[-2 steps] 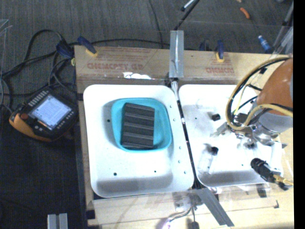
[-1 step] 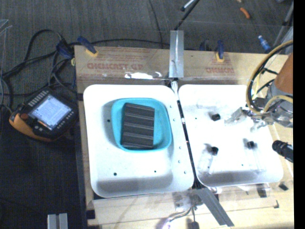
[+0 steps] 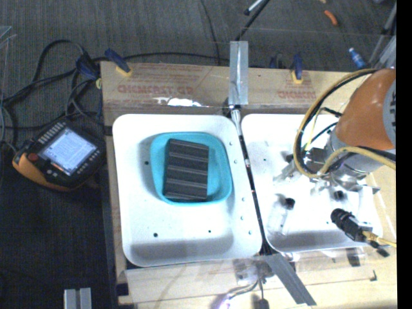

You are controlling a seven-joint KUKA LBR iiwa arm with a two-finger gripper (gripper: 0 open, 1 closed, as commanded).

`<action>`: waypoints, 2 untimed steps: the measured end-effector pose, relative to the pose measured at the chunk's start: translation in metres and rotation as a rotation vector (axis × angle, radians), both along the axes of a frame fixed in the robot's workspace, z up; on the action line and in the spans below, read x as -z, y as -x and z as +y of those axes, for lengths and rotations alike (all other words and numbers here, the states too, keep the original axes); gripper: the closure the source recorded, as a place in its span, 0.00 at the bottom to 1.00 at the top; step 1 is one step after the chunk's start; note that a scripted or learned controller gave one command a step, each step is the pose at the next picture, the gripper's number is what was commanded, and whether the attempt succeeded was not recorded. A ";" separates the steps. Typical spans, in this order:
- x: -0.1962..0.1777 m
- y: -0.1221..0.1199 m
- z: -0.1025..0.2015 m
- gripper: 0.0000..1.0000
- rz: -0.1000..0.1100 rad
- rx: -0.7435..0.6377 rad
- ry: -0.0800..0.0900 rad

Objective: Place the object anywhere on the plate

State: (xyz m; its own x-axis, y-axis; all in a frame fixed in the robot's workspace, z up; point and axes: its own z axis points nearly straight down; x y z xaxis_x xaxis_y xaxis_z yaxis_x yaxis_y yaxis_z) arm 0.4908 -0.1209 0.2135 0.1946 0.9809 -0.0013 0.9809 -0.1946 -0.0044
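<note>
A dark grey ribbed block (image 3: 187,168) lies flat on the blue plate (image 3: 222,172), which rests in the left white bin (image 3: 135,237). The block covers most of the plate's middle, with blue rim showing around it. My gripper (image 3: 288,201) hangs low over the right bin (image 3: 273,140), near that bin's centre and well to the right of the plate. Nothing is seen held in it. The arm's orange band (image 3: 367,111) and cables hide the right side of that bin.
A divider rail (image 3: 248,172) runs between the two bins. A metal post (image 3: 239,76) stands behind them by the cardboard backing. A teach pendant (image 3: 61,154) lies on the floor at the left.
</note>
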 end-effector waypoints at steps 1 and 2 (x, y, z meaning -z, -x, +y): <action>-0.012 0.006 -0.071 0.00 -0.002 -0.024 0.001; 0.064 0.008 -0.036 0.00 0.001 0.446 0.001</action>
